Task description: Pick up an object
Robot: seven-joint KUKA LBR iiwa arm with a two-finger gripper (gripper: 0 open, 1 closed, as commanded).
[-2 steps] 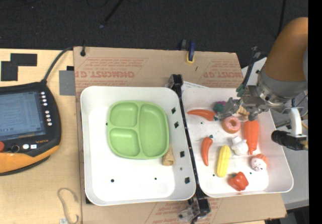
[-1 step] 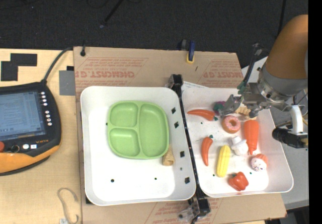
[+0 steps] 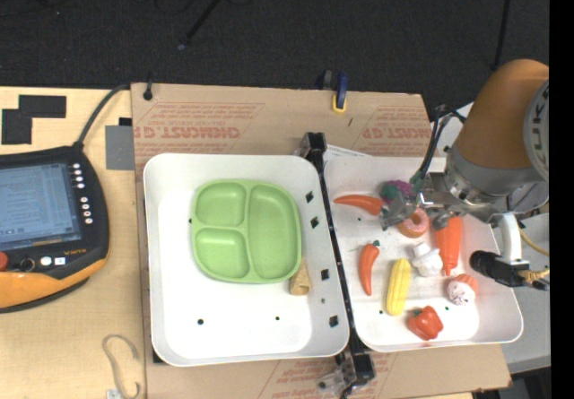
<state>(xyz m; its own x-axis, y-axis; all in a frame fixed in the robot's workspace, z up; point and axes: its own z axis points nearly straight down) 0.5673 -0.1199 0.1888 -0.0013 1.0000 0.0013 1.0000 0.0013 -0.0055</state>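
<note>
My gripper (image 3: 406, 208) reaches in from the right and hangs low over the upper part of the right bin (image 3: 502, 327). It is right by a purple and green toy (image 3: 391, 190) and a round red-orange toy (image 3: 413, 226), which its tip partly hides. An orange carrot (image 3: 449, 243) lies just to its right. A long red chili (image 3: 358, 203) lies to its left. Lower in the bin are a small orange pepper (image 3: 368, 267), a yellow corn cob (image 3: 397, 287), a white piece (image 3: 427, 258), a red pepper (image 3: 425, 323) and a pink-white piece (image 3: 460, 291).
The left bin (image 3: 170, 299) holds a green divided plate (image 3: 247, 232) with a small tan piece (image 3: 300, 280) at its lower right corner. A black divider (image 3: 325, 236) separates the bins. A control pendant (image 3: 45, 227) lies on the bench at far left.
</note>
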